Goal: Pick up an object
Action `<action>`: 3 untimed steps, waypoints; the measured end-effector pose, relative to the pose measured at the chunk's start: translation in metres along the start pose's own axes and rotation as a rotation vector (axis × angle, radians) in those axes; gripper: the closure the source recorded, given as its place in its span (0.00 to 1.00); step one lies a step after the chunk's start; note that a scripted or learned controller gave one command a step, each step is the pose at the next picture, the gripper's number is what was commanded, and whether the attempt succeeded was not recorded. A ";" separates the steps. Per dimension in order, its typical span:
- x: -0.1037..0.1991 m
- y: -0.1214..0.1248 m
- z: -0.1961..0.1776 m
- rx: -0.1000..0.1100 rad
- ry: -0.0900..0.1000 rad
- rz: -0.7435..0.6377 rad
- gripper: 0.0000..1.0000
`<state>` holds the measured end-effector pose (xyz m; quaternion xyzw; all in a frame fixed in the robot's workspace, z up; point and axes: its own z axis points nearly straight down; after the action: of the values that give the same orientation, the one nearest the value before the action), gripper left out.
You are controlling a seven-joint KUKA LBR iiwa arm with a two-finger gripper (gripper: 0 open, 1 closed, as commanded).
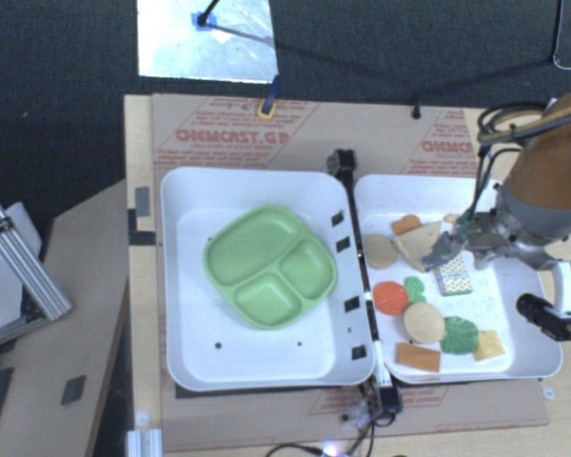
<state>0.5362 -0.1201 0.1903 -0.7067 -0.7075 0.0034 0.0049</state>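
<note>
One claw (449,253) low over right bin (533,350); touching patterned block (454,277); finger spread unclear.

Toy foods (423,322) in right bin (528,365)

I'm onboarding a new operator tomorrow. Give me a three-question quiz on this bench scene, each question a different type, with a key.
1. True or false: the green three-compartment plastic tray lies in the left white bin.
2. Multiple choice: what lies nearest the gripper in the right white bin? A) the speckled pale square block B) the orange rectangular block at the near edge C) the yellow wedge
3. Fill in: the round red-orange disc sits close to the ____ between the two bins.

Key: 1 true; 2 A; 3 divider.
</note>
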 end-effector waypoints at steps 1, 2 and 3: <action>0.000 0.003 -0.007 -0.013 -0.002 -0.003 0.00; 0.005 -0.004 0.041 -0.009 -0.001 0.000 0.00; 0.003 -0.002 0.083 -0.008 -0.001 0.000 0.00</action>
<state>0.5333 -0.1165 0.1073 -0.7068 -0.7074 0.0008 0.0015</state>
